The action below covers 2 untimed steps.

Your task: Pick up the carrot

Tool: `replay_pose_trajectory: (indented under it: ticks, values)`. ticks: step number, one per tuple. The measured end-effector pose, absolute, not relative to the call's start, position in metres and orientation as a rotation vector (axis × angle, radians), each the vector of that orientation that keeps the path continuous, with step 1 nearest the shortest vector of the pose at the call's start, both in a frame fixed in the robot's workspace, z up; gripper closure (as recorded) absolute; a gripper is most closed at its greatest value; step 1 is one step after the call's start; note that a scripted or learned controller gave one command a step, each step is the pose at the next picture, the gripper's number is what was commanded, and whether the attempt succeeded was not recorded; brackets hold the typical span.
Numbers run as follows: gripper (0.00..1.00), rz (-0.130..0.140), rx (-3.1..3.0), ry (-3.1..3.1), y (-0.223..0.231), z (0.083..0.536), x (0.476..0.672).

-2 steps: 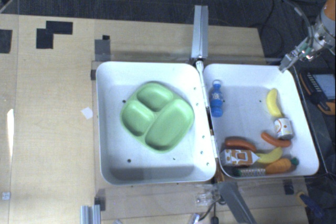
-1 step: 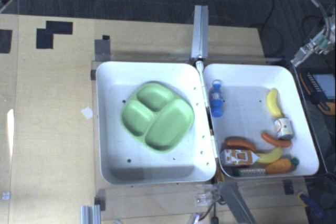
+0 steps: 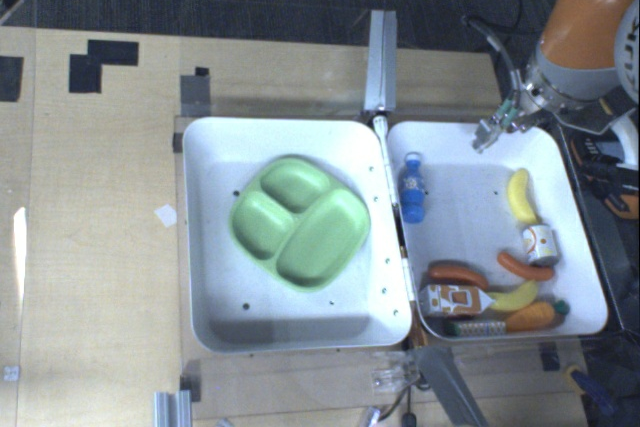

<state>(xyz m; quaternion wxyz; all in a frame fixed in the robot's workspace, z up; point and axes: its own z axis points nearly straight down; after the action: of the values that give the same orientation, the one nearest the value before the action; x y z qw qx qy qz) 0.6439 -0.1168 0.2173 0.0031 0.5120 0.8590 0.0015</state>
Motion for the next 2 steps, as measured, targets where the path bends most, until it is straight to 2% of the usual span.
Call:
replay_pose_trajectory:
  ticks: [1, 2]
  values:
    - [1.00, 0.004, 1.328, 2.835, -0.177, 0.267, 0.659]
    - [1.00, 0.005, 1.420, 2.793, -0.139, 0.242, 0.665]
